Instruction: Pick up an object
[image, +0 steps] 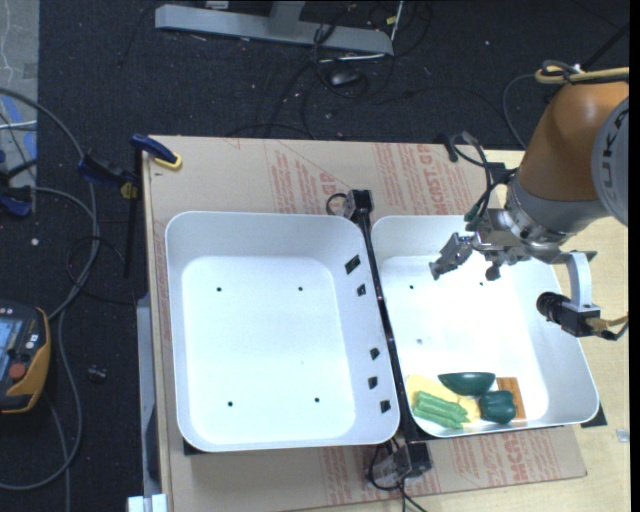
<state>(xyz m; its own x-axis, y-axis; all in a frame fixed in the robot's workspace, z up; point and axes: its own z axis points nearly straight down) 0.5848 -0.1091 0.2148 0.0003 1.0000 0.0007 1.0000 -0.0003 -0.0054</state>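
While the gripper (468, 256) hangs open and holds nothing over the right bin (560, 345) | step: reaching | toys (466, 396) sit in that bin's near corner | next: go there and drop down.

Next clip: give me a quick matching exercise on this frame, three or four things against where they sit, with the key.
Things:
1. claw
2. green ridged item
3. dark green bowl-shaped item
4. blue clamp

Places:
A. at the bench's far left corner
B. above the far part of the right bin
C. near wall of the right bin, nearest the divider
D. near end of the right bin, just beyond the ridged item

Pairs: 1-B, 2-C, 3-D, 4-A
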